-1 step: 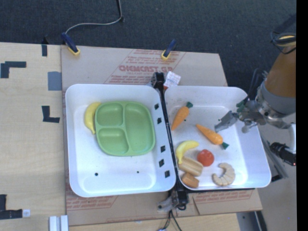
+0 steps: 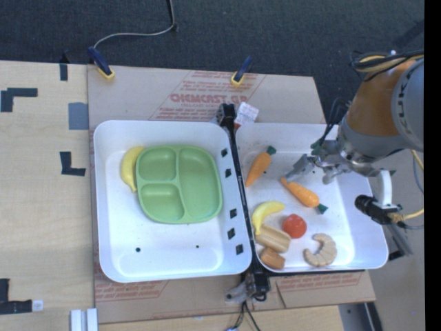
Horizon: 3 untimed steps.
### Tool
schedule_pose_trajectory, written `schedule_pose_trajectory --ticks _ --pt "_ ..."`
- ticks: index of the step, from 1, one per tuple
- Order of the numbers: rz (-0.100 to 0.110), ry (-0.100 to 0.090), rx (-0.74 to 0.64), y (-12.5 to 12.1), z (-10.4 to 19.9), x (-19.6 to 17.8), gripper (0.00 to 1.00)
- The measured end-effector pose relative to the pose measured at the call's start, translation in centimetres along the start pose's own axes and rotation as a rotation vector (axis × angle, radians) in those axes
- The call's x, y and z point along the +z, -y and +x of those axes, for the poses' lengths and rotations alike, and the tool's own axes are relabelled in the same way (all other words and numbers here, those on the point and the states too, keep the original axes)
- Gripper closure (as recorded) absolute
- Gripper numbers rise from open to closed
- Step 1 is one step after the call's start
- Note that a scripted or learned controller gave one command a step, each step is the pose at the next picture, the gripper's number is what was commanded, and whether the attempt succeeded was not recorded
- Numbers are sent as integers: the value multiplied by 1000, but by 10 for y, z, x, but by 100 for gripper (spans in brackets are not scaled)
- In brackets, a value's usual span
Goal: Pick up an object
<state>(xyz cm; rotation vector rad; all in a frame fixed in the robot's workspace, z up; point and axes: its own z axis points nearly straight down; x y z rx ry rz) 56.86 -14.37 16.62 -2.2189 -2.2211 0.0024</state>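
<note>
My gripper (image 2: 315,170) hangs over the right bin (image 2: 358,236), near its back right part, with the fingers spread open and nothing between them. Just below it, toward the front, lies an orange carrot (image 2: 302,192). A second carrot (image 2: 256,167) rests to its left, by the divider. Further forward are a banana (image 2: 265,212), a red tomato (image 2: 294,225), two brown bread rolls (image 2: 273,239) and a croissant (image 2: 321,249).
The left bin (image 2: 117,254) holds a green divided plate (image 2: 179,183) with a yellow banana-like piece (image 2: 129,167) tucked at its left side. A black divider (image 2: 234,185) runs between the bins. The arm's orange band (image 2: 375,109) looms at the right.
</note>
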Motion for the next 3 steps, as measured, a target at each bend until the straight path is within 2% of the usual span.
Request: schedule_pose_trajectory --ticks 1,2,3 --pt "-5 1 1 -1 16 80 0" --pt "-8 5 1 -1 14 70 100" --pt "-2 0 -1 32 69 -18 100"
